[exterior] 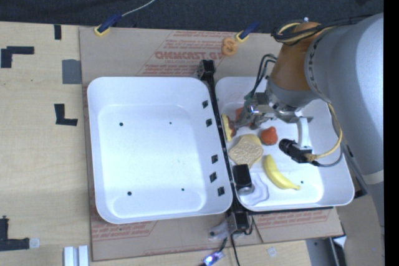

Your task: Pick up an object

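We see cardboard [181, 53] under two bins; the right bin [330, 187] holds a banana [278, 174], a cookie [245, 149] and a tomato [269, 135]; we cannot tell the gripper's [249, 114] state.

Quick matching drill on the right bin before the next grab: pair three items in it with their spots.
Items:
1. yellow plastic banana
2. small red round fruit
3. tan round cracker-like disc

Spots:
A. beside the divider wall, left of the red fruit
B. nearest the bin's front edge
C. just below the arm's wrist, above the banana

Pairs: 1-B, 2-C, 3-A
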You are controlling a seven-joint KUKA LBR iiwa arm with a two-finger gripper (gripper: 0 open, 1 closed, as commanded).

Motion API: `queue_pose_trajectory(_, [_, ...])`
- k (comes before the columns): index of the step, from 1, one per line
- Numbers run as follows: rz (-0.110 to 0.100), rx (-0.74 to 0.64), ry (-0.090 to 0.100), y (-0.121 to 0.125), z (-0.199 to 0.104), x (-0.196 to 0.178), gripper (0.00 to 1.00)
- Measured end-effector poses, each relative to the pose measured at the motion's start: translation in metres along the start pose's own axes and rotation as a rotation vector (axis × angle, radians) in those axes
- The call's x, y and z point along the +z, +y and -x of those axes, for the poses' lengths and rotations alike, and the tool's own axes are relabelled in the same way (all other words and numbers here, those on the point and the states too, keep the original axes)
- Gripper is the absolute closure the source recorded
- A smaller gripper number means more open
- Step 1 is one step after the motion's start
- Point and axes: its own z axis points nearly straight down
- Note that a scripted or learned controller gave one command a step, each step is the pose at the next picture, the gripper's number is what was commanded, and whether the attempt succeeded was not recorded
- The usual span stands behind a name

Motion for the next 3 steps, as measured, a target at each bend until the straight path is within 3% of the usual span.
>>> queue_pose_trajectory(1, [0.0, 0.0, 0.0, 0.001, 0.008, 0.0, 1.0])
queue_pose_trajectory(3, [0.001, 0.0, 0.0, 0.044, 0.024, 0.0, 1.0])
